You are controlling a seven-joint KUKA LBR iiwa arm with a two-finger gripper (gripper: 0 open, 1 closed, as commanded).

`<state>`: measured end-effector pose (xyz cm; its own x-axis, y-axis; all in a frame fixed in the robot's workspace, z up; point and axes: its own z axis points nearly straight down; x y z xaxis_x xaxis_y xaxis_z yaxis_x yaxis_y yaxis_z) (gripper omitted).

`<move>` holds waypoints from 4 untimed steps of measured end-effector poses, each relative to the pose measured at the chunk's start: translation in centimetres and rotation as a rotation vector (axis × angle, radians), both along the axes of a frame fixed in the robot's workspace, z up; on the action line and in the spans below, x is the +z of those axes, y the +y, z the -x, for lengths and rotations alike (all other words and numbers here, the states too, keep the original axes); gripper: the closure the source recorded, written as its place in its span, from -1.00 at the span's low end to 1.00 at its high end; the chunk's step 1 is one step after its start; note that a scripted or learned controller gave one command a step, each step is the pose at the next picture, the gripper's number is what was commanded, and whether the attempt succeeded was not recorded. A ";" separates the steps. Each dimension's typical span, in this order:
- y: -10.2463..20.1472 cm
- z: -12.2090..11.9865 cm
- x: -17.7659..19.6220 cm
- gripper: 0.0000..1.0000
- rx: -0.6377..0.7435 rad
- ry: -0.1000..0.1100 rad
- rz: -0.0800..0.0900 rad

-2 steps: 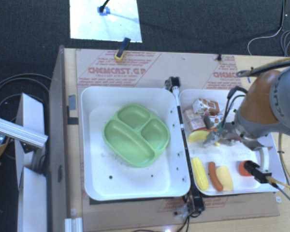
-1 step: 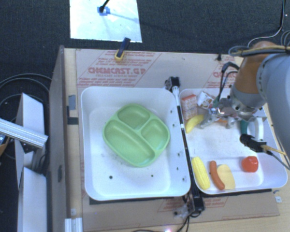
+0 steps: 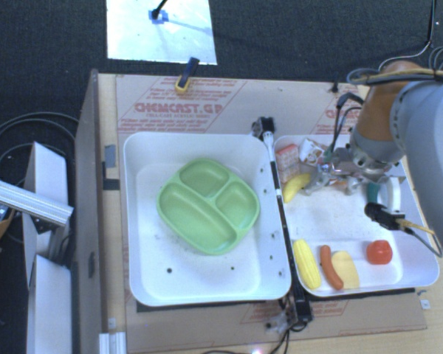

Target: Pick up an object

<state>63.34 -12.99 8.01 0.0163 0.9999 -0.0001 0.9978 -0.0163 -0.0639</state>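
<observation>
The arm's wrist (image 3: 376,135) reaches in from the right over the back of the right bin (image 3: 421,271). My gripper (image 3: 326,174) is low inside that bin, just right of a yellow banana (image 3: 295,186) and below a small red-and-white carton (image 3: 286,157) and a white packet (image 3: 310,150). Nothing can be seen held in it. At the bin's front lie a corn cob (image 3: 304,262), a red sausage (image 3: 329,266), a pale yellow piece (image 3: 345,269) and a red tomato (image 3: 379,251).
A green divided plate (image 3: 207,205) lies in the left bin (image 3: 148,271). A teal-and-white object (image 3: 374,192) sits under the wrist by the right wall. A black cable end (image 3: 387,218) hangs over the right bin. The divider rail (image 3: 277,198) separates the bins.
</observation>
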 end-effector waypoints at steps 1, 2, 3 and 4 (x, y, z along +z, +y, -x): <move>-2.6 -2.5 0.0 -1.00 0.006 -0.026 0.005; -5.1 -2.8 0.0 -1.00 0.014 -0.032 -0.008; -5.0 -3.6 5.6 -1.00 0.018 -0.069 0.002; -7.9 0.2 1.7 -1.00 0.014 -0.062 0.001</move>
<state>63.09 -20.86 9.69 0.0020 1.0000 -0.0008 1.0000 -0.0020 -0.0020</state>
